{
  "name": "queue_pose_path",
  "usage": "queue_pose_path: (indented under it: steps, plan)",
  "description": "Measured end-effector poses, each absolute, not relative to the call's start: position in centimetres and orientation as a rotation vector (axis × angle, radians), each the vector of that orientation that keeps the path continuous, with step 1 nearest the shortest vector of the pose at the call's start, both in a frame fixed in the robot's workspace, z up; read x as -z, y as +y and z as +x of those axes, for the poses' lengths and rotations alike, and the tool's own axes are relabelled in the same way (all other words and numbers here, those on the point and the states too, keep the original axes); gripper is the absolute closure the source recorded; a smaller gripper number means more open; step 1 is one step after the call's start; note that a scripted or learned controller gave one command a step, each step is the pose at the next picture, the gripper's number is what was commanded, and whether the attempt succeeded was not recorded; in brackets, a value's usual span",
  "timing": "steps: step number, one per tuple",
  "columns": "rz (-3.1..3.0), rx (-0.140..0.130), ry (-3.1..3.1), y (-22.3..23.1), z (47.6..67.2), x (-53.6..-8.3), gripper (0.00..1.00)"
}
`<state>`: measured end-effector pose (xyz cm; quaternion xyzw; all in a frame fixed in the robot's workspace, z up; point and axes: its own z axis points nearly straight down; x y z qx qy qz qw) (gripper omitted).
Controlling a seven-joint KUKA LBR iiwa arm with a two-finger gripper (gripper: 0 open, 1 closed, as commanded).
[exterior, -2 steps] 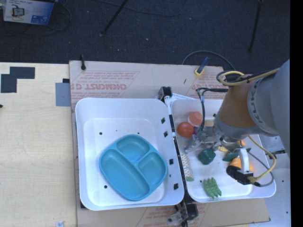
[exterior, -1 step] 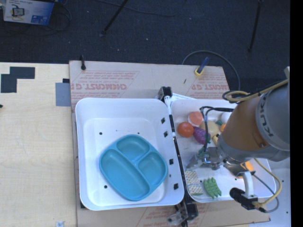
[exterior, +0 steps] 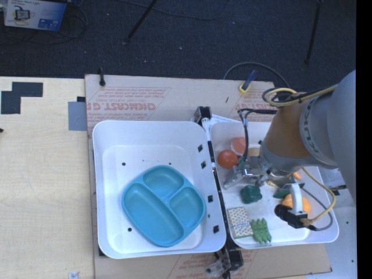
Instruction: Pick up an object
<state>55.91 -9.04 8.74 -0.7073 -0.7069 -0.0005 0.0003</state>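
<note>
Nearest me in the right bin [exterior: 325, 237] I see a green toy [exterior: 261, 231] beside a patterned pad [exterior: 239, 221], both at the front wall. Just behind them sits a dark green block [exterior: 251, 194], right under my gripper [exterior: 247, 176], which hangs low over it; I cannot tell how the jaws stand. A red ball [exterior: 227, 158] lies just left of the gripper, a peach one [exterior: 238, 143] behind. A blue plate [exterior: 164, 204] rests in the left bin [exterior: 116, 138].

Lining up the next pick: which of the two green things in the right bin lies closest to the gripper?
The dark green lump, just below the gripper. The lighter, ridged green piece lies farther off, at the bin's near edge beside the patterned square.
</note>
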Motion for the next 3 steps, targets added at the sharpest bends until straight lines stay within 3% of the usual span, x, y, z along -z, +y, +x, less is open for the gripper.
queue_pose_path:
  steps: [1, 2, 3]
  plan:
    - [-2.222, 0.002, -2.219, -8.7, 50.6, -8.8, 0.0]
    - [-2.221, 0.001, -2.221, -8.9, 56.8, -8.6, 0.0]
    - [-2.222, 0.002, -2.22, -8.7, 53.0, -8.8, 0.0]
